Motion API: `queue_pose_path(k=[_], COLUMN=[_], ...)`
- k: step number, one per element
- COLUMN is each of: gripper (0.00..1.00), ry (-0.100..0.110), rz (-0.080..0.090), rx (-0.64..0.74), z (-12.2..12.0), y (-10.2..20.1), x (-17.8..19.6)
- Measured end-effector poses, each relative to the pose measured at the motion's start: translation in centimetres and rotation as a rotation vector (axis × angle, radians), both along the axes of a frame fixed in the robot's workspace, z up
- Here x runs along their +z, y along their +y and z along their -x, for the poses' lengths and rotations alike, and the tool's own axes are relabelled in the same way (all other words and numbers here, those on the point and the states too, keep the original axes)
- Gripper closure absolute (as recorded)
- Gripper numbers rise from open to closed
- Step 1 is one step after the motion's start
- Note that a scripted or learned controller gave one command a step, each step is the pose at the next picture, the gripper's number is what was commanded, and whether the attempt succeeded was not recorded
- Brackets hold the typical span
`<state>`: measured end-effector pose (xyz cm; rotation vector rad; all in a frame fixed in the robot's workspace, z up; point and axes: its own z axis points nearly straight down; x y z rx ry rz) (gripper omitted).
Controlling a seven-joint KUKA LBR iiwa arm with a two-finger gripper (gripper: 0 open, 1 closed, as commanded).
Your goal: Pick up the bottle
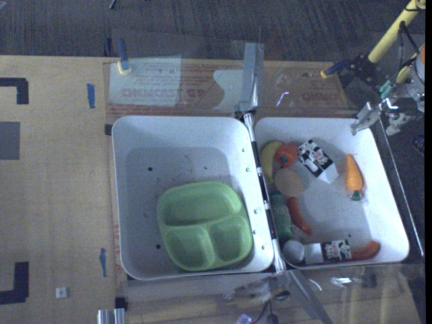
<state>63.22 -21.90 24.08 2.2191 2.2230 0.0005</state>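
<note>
Bottle lies on its side along the right bin's six o'clock wall, cap toward seven, a carrot touching its base. Hand hovers above the one o'clock rim; finger state unclear.

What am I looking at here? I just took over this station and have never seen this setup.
One fixed camera looks down at a slant on a wooden bench with two shallow white bins. The left bin holds a green divided plastic tray. The right bin holds toys: an orange carrot, a black-and-white patterned carton, a yellow banana, and your target, the small white bottle with a dark label, lying on its side at the near edge. The robot arm's gripper hovers at the right bin's far right corner, holding nothing.
</note>
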Motion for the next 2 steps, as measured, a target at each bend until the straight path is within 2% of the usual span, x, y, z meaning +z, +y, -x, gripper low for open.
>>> queue_pose_path(k=[1,2], gripper=[0.0,0.0], ry=[0.004,-0.002], rz=[-0.002,0.002], rx=[-0.26,-0.074], z=[7.8,6.2], y=[7.6,1.0], x=[-5.9,7.7])
